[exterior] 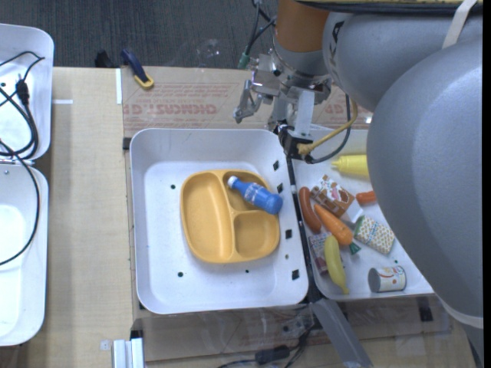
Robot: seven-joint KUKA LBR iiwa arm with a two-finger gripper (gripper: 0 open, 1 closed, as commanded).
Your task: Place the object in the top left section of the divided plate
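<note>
The blue bottle (255,194) lies tilted across the upper right rim of the yellow divided plate (219,240) in the left bin (153,228), white cap toward the plate's middle, body resting over the rim and a divider. The gripper (278,106) hangs above the bins' far edge, well apart from the bottle and carrying nothing; whether its jaws are wide or narrow cannot be told. The bottle looks delivered to the plate, though the section is doubtful.
</note>
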